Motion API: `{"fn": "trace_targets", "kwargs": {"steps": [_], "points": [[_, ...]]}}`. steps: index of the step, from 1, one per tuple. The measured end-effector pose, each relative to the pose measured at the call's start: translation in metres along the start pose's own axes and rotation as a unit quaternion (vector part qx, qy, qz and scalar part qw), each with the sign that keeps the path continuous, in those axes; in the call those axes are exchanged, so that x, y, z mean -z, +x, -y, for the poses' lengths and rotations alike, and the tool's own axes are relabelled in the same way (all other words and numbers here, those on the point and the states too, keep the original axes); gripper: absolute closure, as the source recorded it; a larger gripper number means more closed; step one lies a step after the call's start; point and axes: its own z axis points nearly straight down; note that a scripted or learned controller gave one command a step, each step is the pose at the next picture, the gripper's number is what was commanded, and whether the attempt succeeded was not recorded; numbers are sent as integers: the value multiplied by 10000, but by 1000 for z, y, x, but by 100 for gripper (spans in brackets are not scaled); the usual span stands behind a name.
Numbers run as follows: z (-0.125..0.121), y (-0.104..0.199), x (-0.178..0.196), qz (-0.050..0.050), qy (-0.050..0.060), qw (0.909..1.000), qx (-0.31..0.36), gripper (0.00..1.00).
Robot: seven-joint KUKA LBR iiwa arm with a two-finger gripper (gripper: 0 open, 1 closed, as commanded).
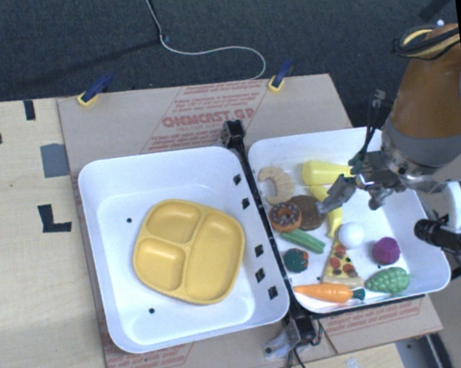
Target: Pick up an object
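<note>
My gripper hangs over the middle of the right bin, open, its two dark fingers spread with nothing between them. One finger points down-left above a small yellow piece. A yellow toy fruit lies just behind it. A white egg and a purple plum lie in front of the gripper. To its left are a brown cookie, a chocolate donut and a beige pretzel.
Along the right bin's front lie a carrot, a pizza slice, a bumpy green fruit, a green cucumber and a green pepper. The left bin holds a yellow divided plate. A black divider separates the bins.
</note>
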Motion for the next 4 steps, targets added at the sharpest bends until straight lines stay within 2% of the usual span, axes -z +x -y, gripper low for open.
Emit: {"fn": "trace_targets", "kwargs": {"steps": [1, 2, 3, 4], "points": [[-2, 0, 5, 8, -52, 10000, 17, 0], [3, 1, -40, 5, -31, 10000, 14, 0], [5, -1, -106, 1, -16, 10000, 12, 0], [3, -2, -157, 34, -94, 9999, 15, 0]]}}
